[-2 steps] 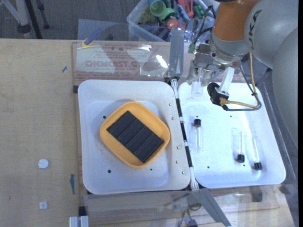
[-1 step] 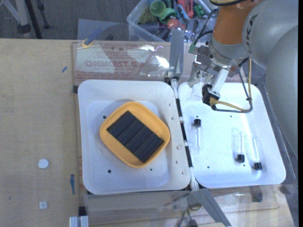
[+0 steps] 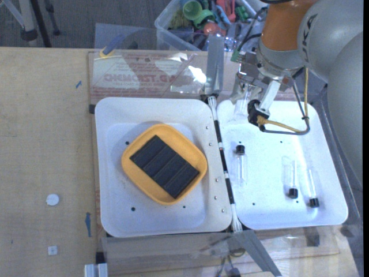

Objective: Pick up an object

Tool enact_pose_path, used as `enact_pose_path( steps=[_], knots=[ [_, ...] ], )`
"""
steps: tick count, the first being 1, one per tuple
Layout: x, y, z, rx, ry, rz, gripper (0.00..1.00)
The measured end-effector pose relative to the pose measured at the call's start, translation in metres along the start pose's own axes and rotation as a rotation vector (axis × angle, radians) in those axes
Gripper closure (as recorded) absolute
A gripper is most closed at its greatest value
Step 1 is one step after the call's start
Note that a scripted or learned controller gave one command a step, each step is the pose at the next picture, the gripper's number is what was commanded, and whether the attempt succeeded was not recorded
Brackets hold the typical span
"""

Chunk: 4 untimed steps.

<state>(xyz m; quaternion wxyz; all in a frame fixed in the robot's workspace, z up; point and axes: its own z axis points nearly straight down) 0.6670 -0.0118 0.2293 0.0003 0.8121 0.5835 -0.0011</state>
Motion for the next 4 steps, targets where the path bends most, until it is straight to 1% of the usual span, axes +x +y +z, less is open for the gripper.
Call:
enact_pose_path(
  steps=[1,2,3,4],
  knots=[
    [-0.047,0.013,0.007,-0.002,0.001,0.305,1.00],
    [-0.114,-0.048,0.067,0.002,0.002,0.270,1.00],
    [-0.127,-0.042,-0.011,-0.001,0.001,0.440,1.00],
    [-0.102,0.017,-0.009,0.001,0.001,0.850,1.00]
  ],
)
